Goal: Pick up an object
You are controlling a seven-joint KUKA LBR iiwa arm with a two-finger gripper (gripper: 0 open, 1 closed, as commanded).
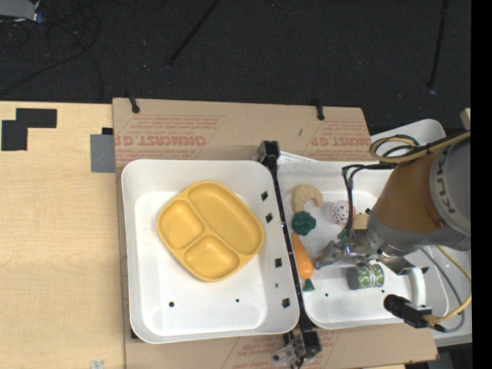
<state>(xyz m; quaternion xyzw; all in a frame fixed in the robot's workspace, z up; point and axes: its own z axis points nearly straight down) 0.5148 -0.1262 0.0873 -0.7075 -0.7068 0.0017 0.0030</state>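
Arm reaches in from the right, wrist over the right bin [361, 317]. Claw [336, 254] sits low in that bin, near the orange carrot-shaped object [301, 257] by the divider; cannot tell how the claw stands, and nothing is visibly pinched. Also in the right bin: teal object [304, 222], beige curved piece [307, 197], white speckled ball [339, 211], small green-labelled can [367, 275] just beside the wrist. Left bin [146, 298] holds 1 yellow 3-compartment plate [210, 229].
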